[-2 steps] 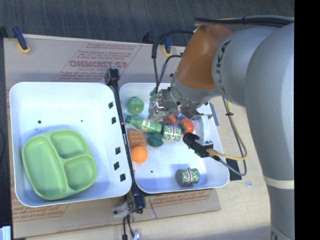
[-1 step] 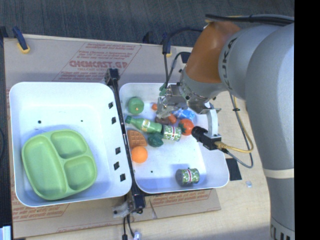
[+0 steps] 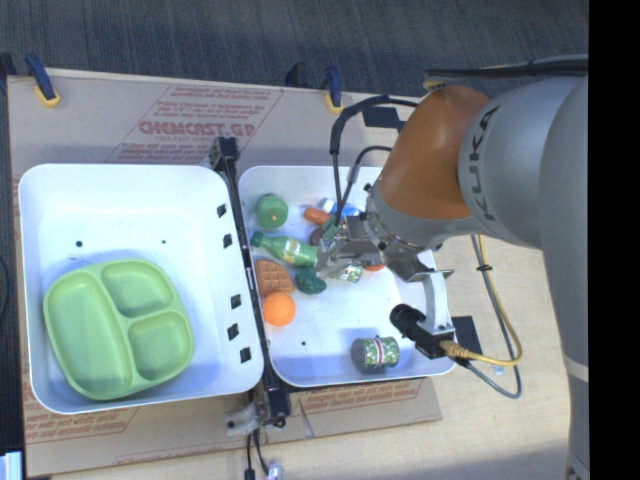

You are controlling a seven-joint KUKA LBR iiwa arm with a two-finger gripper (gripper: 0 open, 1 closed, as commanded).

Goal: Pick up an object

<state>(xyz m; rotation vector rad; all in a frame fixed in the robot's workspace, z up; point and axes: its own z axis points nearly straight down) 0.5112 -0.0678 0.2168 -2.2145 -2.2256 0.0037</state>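
- Green bottle point(image 3: 285, 250) is seen lying flat in the right bin point(image 3: 330, 363), beside the orange ball point(image 3: 279, 310) — not lifted.
- Gripper point(image 3: 338, 254) is lowered at the bottle's end; finger state cannot be told.
- Judged: grasp and lift remain — nothing is carried yet.

Arm point(image 3: 520, 158): grey casing, dark "KUKA" lettering
Band point(image 3: 435, 158): glossy orange, rounded
Cables point(image 3: 345, 133): black loops; one yellow lead point(image 3: 490, 360)
Gripper point(image 3: 338, 253): metallic, small
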